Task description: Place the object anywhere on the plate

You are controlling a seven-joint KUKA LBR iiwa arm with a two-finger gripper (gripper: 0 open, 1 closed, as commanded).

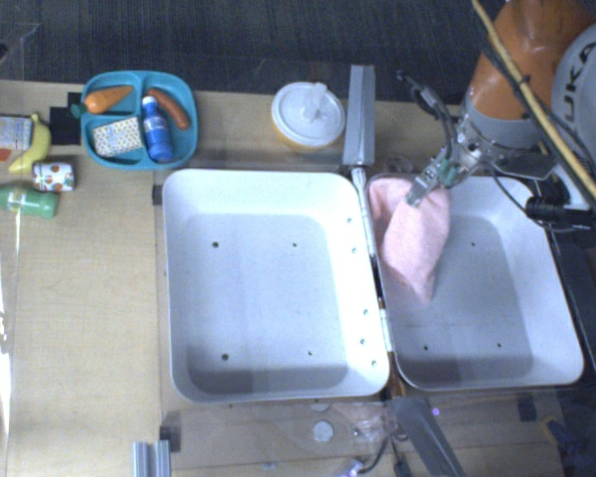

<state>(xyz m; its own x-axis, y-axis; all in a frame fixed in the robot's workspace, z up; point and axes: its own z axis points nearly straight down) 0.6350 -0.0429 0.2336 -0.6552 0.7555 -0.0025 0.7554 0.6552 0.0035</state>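
A pink cloth (413, 237) hangs in the left part of the right bin (497, 361), its lower end drooping toward the bin floor near the bin's left wall. My gripper (424, 187) is shut on the cloth's upper right corner and holds it up. The arm comes in from the upper right. The blue divided plate (184, 102) sits on the bench at the far left back. In its compartments lie a toy carrot, a sausage, a small blue bottle and a patterned square piece.
The left bin (268, 286) lies between the cloth and the plate. A round white-lidded container (308, 114) stands behind the bins, beside a metal post (358, 117). A banana (35, 145), a small can (53, 176) and a green bottle (20, 201) lie left of the plate.
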